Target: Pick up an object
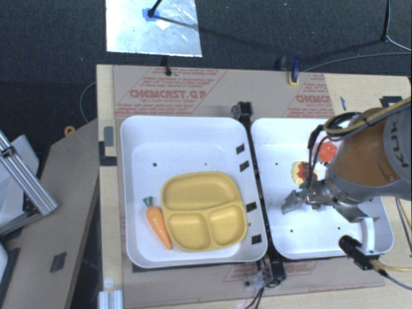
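A table seen from above at a slant carries two shallow white bins side by side. The left bin [138, 172], in the centre-left of the frame, holds a yellow divided plate [203, 210] and, touching the plate's lower-left edge, a small orange toy carrot [157, 225] that lies slanted, green top toward the upper left.

The right bin [277, 172] holds a cluster of small toys: a yellow and red piece [300, 171] and an orange-red piece [327, 151] just above and right of it, partly hidden by cables and the arm.

The grey arm with its orange band fills the right of the frame. Its claw [297, 199] hangs low over the right bin's floor, pointing toward the frame's left. Whether it is clenched or released cannot be told here, and nothing is visibly held in it.

The nearest thing to pick is the yellow and red piece, which lies just above the claw in the picture, near but apart. The carrot sits well apart, across the divider in the other bin.
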Tool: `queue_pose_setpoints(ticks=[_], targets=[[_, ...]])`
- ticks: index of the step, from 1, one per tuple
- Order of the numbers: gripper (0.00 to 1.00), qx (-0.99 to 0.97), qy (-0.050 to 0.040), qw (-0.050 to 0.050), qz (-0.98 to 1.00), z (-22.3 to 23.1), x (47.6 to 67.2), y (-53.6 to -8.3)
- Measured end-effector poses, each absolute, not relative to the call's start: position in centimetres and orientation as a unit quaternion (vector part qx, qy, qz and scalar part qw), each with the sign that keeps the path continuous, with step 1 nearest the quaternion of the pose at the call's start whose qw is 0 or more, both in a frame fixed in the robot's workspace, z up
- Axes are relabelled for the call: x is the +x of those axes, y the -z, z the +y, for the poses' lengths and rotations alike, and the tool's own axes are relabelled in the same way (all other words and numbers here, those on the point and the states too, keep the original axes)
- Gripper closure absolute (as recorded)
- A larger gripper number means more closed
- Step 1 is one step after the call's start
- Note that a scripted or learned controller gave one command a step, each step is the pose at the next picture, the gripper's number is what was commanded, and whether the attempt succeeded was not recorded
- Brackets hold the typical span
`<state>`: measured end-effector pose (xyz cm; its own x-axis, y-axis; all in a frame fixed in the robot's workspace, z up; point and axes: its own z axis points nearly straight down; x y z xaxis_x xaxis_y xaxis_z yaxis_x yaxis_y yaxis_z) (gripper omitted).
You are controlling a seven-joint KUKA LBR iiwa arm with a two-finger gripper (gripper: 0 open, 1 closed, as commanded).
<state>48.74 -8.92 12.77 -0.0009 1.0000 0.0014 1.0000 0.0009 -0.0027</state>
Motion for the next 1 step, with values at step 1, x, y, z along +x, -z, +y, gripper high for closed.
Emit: queue_pose_setpoints(ticks=[1], targets=[[0.0, -0.707, 0.0001, 0.0, -0.707, -8.91, 48.8, -8.29]])
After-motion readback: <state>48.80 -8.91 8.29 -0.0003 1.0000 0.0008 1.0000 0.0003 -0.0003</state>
